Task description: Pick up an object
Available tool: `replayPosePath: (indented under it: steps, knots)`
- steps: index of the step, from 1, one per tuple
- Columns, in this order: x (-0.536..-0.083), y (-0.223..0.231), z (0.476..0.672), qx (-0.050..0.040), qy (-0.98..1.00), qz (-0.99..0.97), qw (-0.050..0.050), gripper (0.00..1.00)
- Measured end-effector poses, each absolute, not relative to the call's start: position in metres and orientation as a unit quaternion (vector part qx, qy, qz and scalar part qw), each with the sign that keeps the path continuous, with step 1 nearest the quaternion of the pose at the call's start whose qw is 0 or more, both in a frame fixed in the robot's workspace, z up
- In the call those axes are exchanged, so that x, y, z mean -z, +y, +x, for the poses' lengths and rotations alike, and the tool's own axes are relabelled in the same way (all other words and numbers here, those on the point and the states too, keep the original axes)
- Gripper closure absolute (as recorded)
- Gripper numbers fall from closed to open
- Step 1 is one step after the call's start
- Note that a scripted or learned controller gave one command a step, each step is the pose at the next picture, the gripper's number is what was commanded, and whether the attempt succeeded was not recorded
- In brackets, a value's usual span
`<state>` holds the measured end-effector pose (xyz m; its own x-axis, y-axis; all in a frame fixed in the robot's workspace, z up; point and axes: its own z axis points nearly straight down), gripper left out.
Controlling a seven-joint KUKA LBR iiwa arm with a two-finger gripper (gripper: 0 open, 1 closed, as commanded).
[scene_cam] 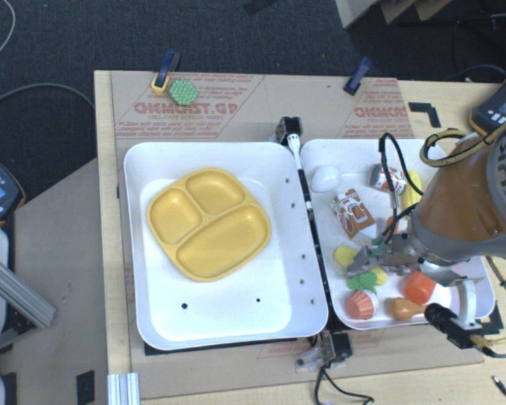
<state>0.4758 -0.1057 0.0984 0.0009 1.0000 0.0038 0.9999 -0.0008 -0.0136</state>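
A green scrubby ball (184,92) is sitting on the bench (236,112), whose cardboard is showing red print, partly readable as "CHEMSAT". A yellow divided plate (208,223) is lying in the left bin (152,310). In the right bin (337,310), a brown-and-white packet (352,212) is lying with unreadable writing, near toy foods (362,304). The gripper (378,258) is hovering over these; whether it is gripping anything cannot be made out.

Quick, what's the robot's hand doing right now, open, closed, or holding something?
Hand: low in the right bin among the small toys; open or closed cannot be told, and no object is visibly gripped.
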Motion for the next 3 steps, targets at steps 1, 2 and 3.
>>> replayPosePath:
  steps: [1, 2, 3]
  knots:
    - [-0.114, -0.107, 0.481, 0.0009, -0.706, -0.708, -0.001, 1.0]
    - [-0.182, -0.167, 0.527, 0.0014, -0.706, -0.708, -0.006, 1.0]
    - [-0.22, -0.078, 0.539, 0.0033, -0.711, -0.704, -0.001, 1.0]
